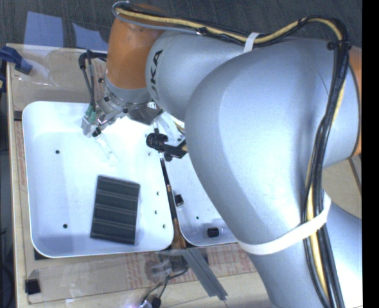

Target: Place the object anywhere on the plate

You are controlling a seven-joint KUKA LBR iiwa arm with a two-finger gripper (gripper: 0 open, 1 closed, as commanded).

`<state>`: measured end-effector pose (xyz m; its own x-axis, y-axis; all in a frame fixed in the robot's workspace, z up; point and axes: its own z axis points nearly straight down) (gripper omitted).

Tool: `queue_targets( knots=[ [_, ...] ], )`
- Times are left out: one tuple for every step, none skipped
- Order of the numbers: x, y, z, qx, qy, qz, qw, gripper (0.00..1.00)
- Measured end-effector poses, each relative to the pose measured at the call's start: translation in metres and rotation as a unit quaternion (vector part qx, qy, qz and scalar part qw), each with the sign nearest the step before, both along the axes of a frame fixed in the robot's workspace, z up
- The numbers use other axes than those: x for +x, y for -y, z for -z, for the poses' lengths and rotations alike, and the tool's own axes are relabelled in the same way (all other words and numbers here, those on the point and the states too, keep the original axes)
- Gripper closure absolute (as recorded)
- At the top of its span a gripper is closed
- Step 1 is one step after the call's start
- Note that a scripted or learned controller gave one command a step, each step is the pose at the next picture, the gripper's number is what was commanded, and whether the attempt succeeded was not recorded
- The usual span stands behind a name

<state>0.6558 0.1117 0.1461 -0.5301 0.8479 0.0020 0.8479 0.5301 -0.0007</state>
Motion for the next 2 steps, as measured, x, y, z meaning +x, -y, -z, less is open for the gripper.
queue_targets(
  knots=[
    [-0.0006, -0.0842, 0.0551, -0.0008, 0.0, 0.077, 0.997, 1.0],
    [-0.0005, -0.0843, 0.0547, -0.0008, 0.0, 0.077, 0.9971, 0.0]
  ],
)
